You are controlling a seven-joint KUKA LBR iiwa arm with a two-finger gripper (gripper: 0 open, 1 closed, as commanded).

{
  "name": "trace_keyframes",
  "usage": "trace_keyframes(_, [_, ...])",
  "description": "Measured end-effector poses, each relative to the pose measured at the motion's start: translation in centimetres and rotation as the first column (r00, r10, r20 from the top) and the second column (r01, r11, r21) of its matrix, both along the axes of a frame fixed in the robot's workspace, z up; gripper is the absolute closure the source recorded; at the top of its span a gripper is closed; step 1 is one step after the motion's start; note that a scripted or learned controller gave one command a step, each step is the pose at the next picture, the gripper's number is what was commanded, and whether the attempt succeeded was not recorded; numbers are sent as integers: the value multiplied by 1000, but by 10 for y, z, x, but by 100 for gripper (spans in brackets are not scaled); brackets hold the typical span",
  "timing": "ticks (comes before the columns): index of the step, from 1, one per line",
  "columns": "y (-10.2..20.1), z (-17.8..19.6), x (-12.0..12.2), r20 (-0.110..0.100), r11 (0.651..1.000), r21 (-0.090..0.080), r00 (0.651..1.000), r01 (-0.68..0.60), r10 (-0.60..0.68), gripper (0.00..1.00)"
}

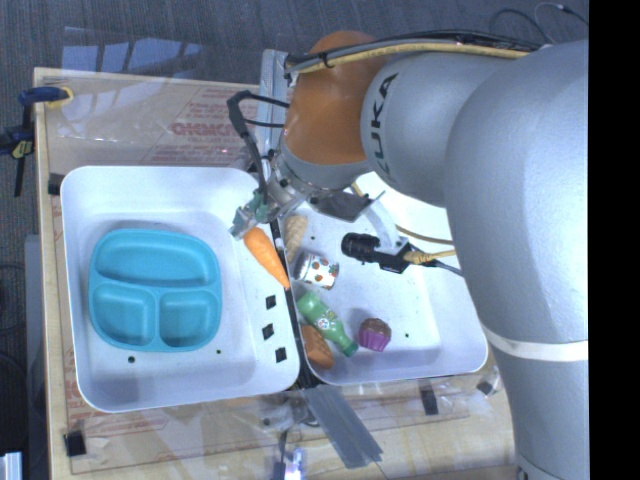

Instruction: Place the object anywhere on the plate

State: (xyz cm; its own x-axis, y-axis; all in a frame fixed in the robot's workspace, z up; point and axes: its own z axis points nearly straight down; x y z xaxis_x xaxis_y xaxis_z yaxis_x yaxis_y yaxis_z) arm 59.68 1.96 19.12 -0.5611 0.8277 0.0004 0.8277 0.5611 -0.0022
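The gripper sits at the centre of the frame, over the divide between the two bins, its jaws clamped on the top end of an orange carrot, which slants down and right along the inner wall of the left bin. The blue plate lies in that bin at the left of the frame, apart from the carrot. In the right bin lie a green bottle and a purple cupcake.
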Motion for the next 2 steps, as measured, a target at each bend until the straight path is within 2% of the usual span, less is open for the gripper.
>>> trace_keyframes(1, [71, 0, -7, 1, 995, 0, 995, 96, -96, 100])
trace_keyframes(2, [71, 0, -6, 1, 995, 0, 995, 97, -97, 0])
